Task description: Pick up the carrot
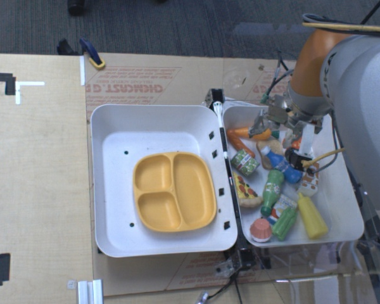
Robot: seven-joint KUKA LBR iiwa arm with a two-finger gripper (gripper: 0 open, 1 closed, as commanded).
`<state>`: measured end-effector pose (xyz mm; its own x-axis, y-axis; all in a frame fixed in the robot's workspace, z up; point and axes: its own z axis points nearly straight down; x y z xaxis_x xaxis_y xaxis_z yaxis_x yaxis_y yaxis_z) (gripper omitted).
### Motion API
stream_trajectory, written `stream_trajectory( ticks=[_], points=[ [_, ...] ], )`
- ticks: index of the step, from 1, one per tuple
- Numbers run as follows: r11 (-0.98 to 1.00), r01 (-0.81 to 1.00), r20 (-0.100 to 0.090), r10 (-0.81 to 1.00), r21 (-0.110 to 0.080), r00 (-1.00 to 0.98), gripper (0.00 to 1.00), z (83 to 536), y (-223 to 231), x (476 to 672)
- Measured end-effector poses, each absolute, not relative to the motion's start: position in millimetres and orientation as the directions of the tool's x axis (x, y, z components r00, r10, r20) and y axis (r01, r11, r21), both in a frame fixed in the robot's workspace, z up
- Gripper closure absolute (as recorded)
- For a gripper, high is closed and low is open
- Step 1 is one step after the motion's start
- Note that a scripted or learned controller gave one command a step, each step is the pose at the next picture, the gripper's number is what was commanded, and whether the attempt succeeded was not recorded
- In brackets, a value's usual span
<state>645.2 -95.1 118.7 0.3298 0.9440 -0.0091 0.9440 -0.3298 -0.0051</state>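
Observation:
The carrot (242, 132) is a small orange piece lying at the far end of the right bin (342, 233), near the wall shared with the left bin. My gripper (270, 124) hangs low over that far end, just right of the carrot and close to or touching its right end. The wrist hides part of the carrot and whatever lies directly under the gripper.
The right bin is crowded: a red sausage (241, 145), a green can (245, 163), a blue bottle (280, 163), a green bottle (272, 189), a pizza slice (246, 189) and a yellow bottle (311, 216). A yellow divided plate (175, 190) lies in the left bin (114, 125).

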Motion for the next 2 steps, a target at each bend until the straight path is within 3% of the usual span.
stream_trajectory(
  ticks=[1,2],
  points=[
    [-0.328,0.945,-0.011,0.945,-0.005,0.328,1.00,128,-96,645.4],
    [-0.256,0.967,-0.001,0.967,-0.003,0.256,1.00,91,-98,559.1]
  ],
)
